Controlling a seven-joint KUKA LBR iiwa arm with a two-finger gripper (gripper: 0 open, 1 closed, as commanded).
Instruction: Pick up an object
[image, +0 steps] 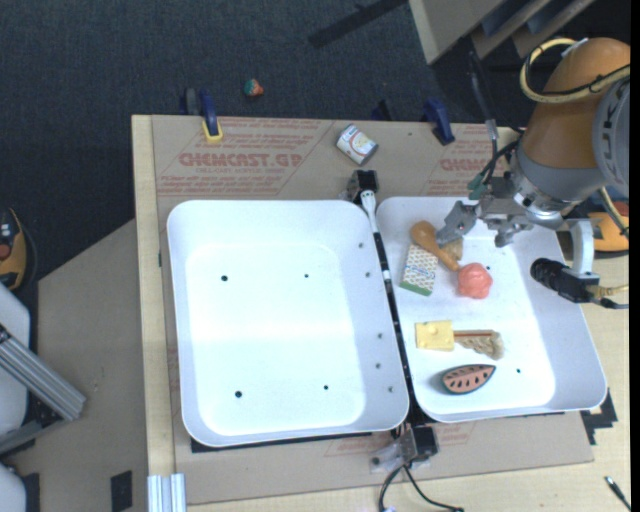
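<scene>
My gripper (480, 228) hangs over the far part of the right bin (560, 370), fingers spread and open, with nothing between them. Just to its left lies a tan carrot-like piece (430, 241), close to the left finger. Below that is a green and white block (421, 270), and a pink-red ball (474, 281) rests a little nearer than the gripper. Further forward lie a yellow block (434, 335), a brown crust-like piece (480, 343) and a dark oval slice with an orange rim (467, 379).
The left bin (190, 300) sits beside the right one, their rims meeting along a dark seam. A small white box (356, 144) lies on the bench behind the bins. Blue clamps (210, 112) grip the bench's far edge.
</scene>
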